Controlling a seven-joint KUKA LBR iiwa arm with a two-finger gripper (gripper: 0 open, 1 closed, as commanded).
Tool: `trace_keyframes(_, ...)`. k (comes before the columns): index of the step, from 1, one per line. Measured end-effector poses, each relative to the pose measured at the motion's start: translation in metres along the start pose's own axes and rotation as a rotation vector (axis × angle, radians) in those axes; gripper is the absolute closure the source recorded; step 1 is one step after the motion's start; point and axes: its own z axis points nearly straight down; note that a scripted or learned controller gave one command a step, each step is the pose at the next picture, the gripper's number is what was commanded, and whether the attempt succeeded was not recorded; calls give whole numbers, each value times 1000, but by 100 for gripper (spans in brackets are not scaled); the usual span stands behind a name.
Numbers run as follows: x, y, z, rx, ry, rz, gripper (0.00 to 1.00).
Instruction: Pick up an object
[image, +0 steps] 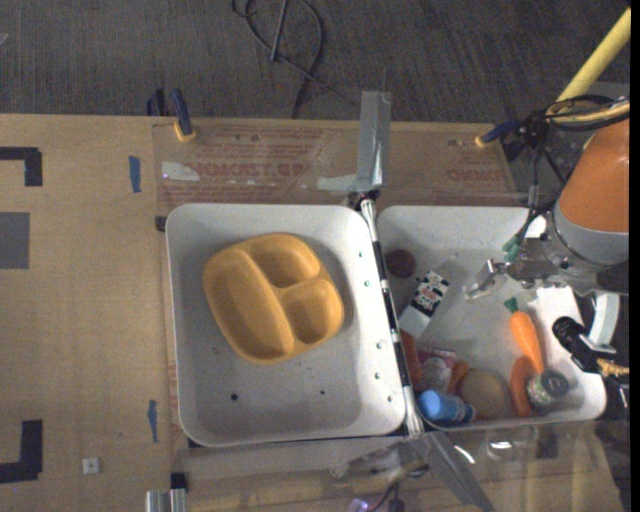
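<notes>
Glossy yellow three-compartment plate (273, 296) centre-left in left bin (190, 380); tapered orange carrot (526, 341) lower right; hand (497, 280) grip state unclear.

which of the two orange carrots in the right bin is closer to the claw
The upper, brighter orange carrot, lying just below the claw; the darker orange carrot sits lower, at the bin's front edge.

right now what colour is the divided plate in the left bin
Yellow-orange all over, plain with no pattern; the plate shows clearly in the camera view.
</notes>
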Motion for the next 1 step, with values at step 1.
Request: trace_keyframes(1,-75,-21,-4,-3,-3,94,0)
